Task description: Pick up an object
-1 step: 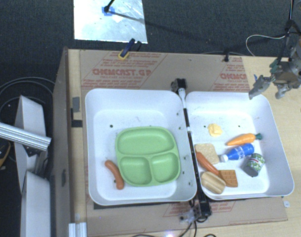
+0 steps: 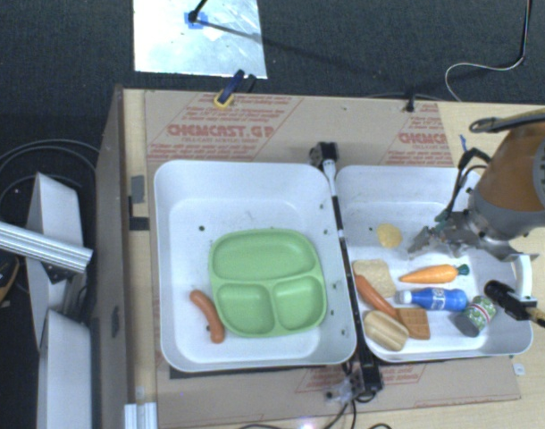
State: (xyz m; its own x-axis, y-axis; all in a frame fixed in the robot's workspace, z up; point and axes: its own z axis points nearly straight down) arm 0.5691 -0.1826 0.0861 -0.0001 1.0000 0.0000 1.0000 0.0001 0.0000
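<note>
My gripper (image 2: 431,237) hangs low over the right bin (image 2: 406,190), below the grey arm and its orange band (image 2: 521,170). Just under it lies an orange carrot (image 2: 427,274), and a small yellow piece (image 2: 389,235) sits to its left. A blue bottle (image 2: 433,298), a green can (image 2: 479,310) and a grey block (image 2: 466,325) lie toward the front. Nothing shows in the gripper's grasp.
A bread slice (image 2: 372,270), a red sausage (image 2: 375,295), a bun (image 2: 386,331) and a brown cracker (image 2: 416,322) crowd the right bin's front left. The left bin (image 2: 183,239) holds a green divided plate (image 2: 266,281) and a sausage (image 2: 206,316).
</note>
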